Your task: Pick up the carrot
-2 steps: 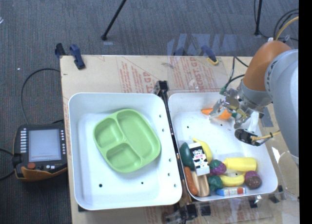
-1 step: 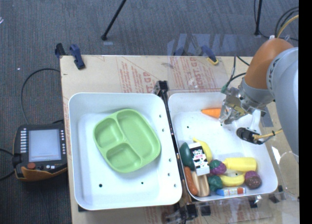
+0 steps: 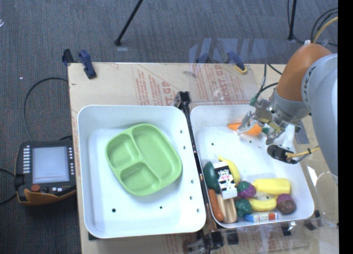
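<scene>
The orange carrot (image 3: 246,128) lies in the right bin (image 3: 212,123), near its far wall, with its pointed end toward the left. My gripper (image 3: 257,125) is directly over the carrot's thick end and looks to be touching it. The grey arm with its orange band (image 3: 300,70) comes in from the upper right. Part of the carrot is hidden under the gripper, so I cannot make out whether it is held.
A green divided plate (image 3: 143,159) sits in the left bin (image 3: 91,137). Several toy foods crowd the near half of the right bin: a banana (image 3: 233,168), a cow-print carton (image 3: 224,181), purple grapes (image 3: 246,190) and a yellow block (image 3: 271,185). A black pendant (image 3: 47,170) lies off the bench at left.
</scene>
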Action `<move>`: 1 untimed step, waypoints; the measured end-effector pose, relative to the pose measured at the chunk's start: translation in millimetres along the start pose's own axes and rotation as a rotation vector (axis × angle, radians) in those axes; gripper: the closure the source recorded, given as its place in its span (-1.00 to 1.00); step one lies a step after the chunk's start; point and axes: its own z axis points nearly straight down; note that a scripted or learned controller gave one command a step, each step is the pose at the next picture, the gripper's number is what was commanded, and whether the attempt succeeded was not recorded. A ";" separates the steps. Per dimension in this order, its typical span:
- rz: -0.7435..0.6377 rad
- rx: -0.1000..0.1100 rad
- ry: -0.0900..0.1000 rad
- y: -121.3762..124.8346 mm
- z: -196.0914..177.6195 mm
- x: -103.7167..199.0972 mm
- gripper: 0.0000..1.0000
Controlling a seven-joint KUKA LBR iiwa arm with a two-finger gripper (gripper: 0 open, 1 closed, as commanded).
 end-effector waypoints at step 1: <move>-0.002 0.003 -0.001 0.0 -9.3 -0.4 1.00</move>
